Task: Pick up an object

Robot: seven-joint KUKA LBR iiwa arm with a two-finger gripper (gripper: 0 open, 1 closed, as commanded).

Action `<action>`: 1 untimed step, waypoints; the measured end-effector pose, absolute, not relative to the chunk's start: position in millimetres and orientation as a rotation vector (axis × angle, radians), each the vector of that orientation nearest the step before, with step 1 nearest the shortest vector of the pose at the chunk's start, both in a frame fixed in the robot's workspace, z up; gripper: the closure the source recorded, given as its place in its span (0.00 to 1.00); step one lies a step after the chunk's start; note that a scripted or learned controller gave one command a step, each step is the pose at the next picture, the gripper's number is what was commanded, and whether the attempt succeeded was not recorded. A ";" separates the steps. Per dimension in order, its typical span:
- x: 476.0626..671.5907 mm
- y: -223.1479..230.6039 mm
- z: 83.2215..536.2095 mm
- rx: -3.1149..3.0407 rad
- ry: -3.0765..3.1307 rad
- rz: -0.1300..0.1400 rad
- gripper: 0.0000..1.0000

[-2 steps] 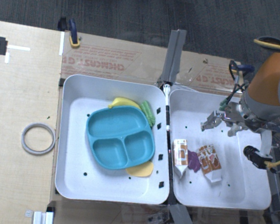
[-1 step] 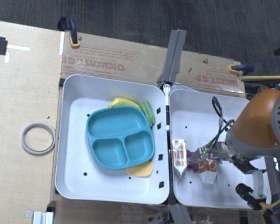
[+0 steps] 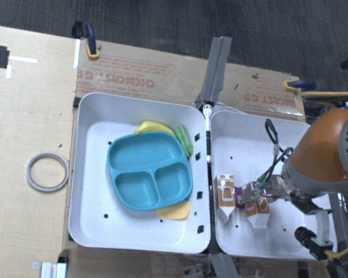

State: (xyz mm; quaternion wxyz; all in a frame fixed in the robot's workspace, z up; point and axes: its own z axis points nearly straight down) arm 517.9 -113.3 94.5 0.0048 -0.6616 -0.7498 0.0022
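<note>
Pick not yet done, judging by how things lie: nothing lifted clear of the right bin. Gripper down low near that bin's front left corner, in among a small cluster of objects. Cannot tell how wide it stands or whether it has hold of anything; dark wrist parts and clutter blur together there. Left to do, in all likelihood: a secure hold, then a lift above the rim.

Nearest candidates: a small brown box, touching or just under the gripper, card-like and flat-faced; a printed carton, white and brown, upright and boxy, just beside the left wall; a white block right behind the brown box toward the front edge, matte and hard to separate from the bin floor.

Left bin: a blue divided plate, smooth plastic with three compartments and rounded corners, lying in the middle. Under its rear edge, a yellow curved piece and a green ribbed piece; under its front right corner, a pale yellow flat piece. All glossy, toy-like.

Both bins shallow, white, with rounded corners, set on cardboard. On the bench, well left of the bins, a grey tape ring.
</note>
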 end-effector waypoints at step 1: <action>483.6 -56.6 188.0 -1.983 -2.430 0.006 1.00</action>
